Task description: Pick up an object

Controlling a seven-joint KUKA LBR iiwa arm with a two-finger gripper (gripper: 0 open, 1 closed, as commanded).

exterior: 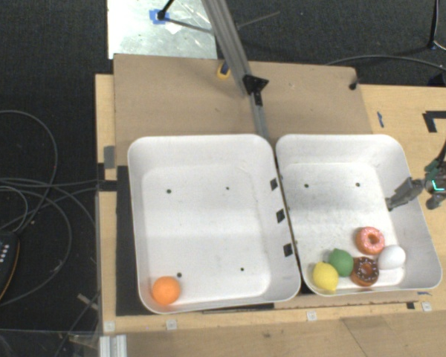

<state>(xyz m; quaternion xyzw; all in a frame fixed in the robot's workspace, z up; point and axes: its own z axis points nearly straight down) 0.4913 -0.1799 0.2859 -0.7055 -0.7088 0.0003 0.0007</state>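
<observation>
End effector: the dark two-finger end effector [401, 196] reached in from the right edge and hung over the right rim of the right bin; one dark finger pointed down-left over the bin wall, and whether the fingers were spread or pressed together could not be told; nothing showed between them
Worktop: the tan, board-covered worktop [178, 95] carried two shallow white bins side by side, joined along their inner edges by small dark clips
Left bin: the shallow white plastic left bin [201, 149] held a single round orange ball [165, 290] in its near-left corner, close to the wall
Right bin: the shallow white plastic right bin [334, 149] held a cluster of five things in its near-right corner, well below the end effector
Pink doughnut: a pink-frosted ring doughnut [370, 239] lay at the top of the cluster
White ball: a smooth white egg-like ball [392, 257] sat just right of and below the pink doughnut
Chocolate doughnut: a dark brown ring doughnut with sprinkles [365, 272] lay between the white ball and the green thing, touching both
Green thing: a rounded green toy fruit [341, 261] sat beside the chocolate doughnut
Yellow thing: a yellow lemon-shaped toy [325, 277] lay by the near wall, touching the green fruit
Pole: a grey metal pole [230, 36] slanted down from the top to the gap between the bins
</observation>
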